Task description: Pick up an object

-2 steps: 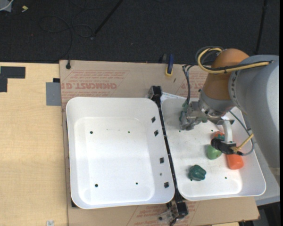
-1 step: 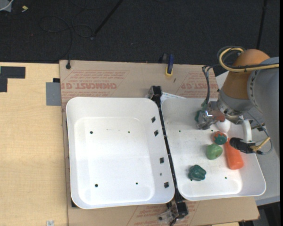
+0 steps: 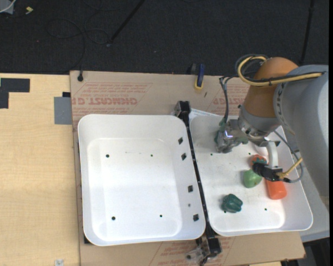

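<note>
1. Dark floor lies behind my bench; cardboard (image 3: 133, 96) sits under two white bins.
2. Left bin (image 3: 94, 148) lies well off to my gripper's left.
3. My gripper (image 3: 226, 142) hangs over the back of the right bin (image 3: 288, 218); whether it is spread or pressed together I cannot tell.
4. Nearer the camera than my gripper lies a dark green lump (image 3: 231, 203).
5. Right of it: a light green ball (image 3: 251, 178), then an orange block (image 3: 276, 189), near my wrist.
</note>
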`<state>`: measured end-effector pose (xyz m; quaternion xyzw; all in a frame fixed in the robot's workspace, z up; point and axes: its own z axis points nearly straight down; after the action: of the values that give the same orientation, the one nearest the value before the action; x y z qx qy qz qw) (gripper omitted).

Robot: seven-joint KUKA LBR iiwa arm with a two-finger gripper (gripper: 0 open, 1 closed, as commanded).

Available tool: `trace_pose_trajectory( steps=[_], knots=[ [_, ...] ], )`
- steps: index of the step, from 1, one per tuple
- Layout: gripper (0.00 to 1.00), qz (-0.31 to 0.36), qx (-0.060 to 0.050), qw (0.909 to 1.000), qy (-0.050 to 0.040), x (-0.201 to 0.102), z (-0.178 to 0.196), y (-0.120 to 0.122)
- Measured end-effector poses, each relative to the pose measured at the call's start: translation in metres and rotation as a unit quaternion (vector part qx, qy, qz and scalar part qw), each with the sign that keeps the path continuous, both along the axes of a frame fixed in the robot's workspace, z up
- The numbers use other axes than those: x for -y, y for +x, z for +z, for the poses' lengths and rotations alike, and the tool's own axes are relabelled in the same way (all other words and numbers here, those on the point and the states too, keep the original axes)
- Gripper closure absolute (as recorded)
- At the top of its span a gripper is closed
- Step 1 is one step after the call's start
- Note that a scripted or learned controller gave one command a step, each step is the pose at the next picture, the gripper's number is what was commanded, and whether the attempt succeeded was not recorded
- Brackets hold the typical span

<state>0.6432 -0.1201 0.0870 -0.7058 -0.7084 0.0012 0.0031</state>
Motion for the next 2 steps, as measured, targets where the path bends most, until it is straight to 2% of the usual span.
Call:
trace_pose_trajectory(
  steps=[1,2],
  knots=[
    [1.0,0.0,0.0,1.0,0.0,-0.034,0.0,0.0],
    [1.0,-0.003,0.001,1.0,-0.0019,0.006,0.0,0.0]
  ],
)
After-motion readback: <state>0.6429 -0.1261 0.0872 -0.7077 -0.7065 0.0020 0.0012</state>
